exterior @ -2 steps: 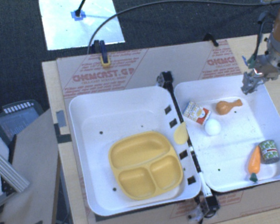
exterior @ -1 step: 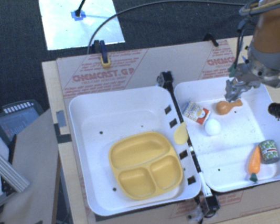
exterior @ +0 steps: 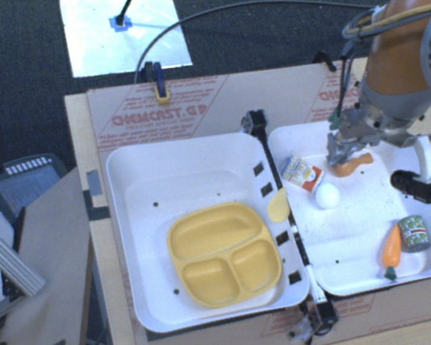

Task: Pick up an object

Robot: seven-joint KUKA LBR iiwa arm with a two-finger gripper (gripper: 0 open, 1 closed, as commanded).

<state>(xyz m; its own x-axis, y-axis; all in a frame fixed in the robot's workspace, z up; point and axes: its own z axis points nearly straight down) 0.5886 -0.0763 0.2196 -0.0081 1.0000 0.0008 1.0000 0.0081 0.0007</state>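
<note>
Closest to the camera, in the lower right of the frame, a toy carrot point(exterior: 390, 247) lies beside a small green can point(exterior: 414, 233), both near the lower rim of the right bin point(exterior: 358, 242). They are well apart from the gripper point(exterior: 345, 152), which hangs low over the upper part of this bin, directly above a flat orange piece point(exterior: 359, 162). I judge this piece to be the thing chosen for the pick, because the arm point(exterior: 404, 54) comes in from the upper right and points the gripper down onto it. Whether the gripper is open or closed I cannot tell, and I do not see that it holds anything; the orange piece seems to rest on the bin floor. Just to the left lie a small red and white packet point(exterior: 301, 173) and a white ball point(exterior: 327, 196); both are near enough to be pushed during a grasp. A yellow piece point(exterior: 278, 206) leans on the divider between the bins. The left bin point(exterior: 144, 188) carries a yellow tray point(exterior: 225, 252) with three compartments, far from the work.
</note>
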